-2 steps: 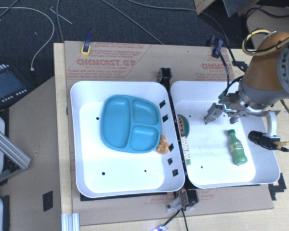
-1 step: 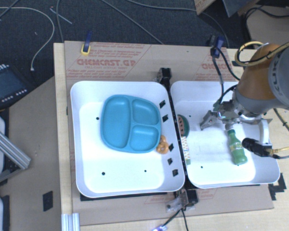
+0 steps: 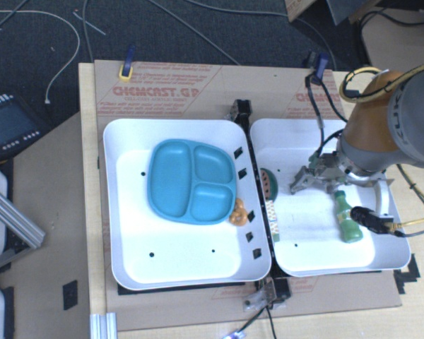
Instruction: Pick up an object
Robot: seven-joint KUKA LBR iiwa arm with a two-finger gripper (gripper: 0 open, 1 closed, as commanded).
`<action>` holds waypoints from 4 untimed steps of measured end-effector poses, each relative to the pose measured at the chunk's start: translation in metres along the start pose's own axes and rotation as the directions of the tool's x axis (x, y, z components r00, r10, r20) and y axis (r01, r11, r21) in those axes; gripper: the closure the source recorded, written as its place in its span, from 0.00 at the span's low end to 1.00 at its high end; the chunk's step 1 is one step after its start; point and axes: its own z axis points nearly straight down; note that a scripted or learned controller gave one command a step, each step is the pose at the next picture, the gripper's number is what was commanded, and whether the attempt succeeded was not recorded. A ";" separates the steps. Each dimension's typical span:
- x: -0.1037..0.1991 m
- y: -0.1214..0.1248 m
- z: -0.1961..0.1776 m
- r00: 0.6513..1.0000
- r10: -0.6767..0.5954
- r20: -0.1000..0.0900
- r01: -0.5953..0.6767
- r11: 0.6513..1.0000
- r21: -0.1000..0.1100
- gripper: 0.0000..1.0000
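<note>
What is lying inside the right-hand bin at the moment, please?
In the right bin: a green bottle near its right side and a round green-and-brown item against its left wall. The arm covers the back right corner, so anything there is hidden.

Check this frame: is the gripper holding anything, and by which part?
Nothing shows between the fingers of the gripper. It sits low in the right bin, apart from the green bottle lying beside it.

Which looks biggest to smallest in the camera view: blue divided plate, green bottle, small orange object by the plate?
1. Blue divided plate, by far the largest, in the left bin.
2. Green bottle, lying in the right bin.
3. Small orange object at the plate's lower right edge, smallest.
</note>
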 end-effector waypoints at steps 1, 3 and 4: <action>0.000 0.001 -0.012 1.000 0.000 0.000 0.000 1.000 -0.004 1.00; 0.002 -0.005 -0.119 1.000 -0.001 0.003 0.001 1.000 -0.010 1.00; 0.002 -0.004 -0.169 1.000 -0.002 0.003 0.002 1.000 -0.011 1.00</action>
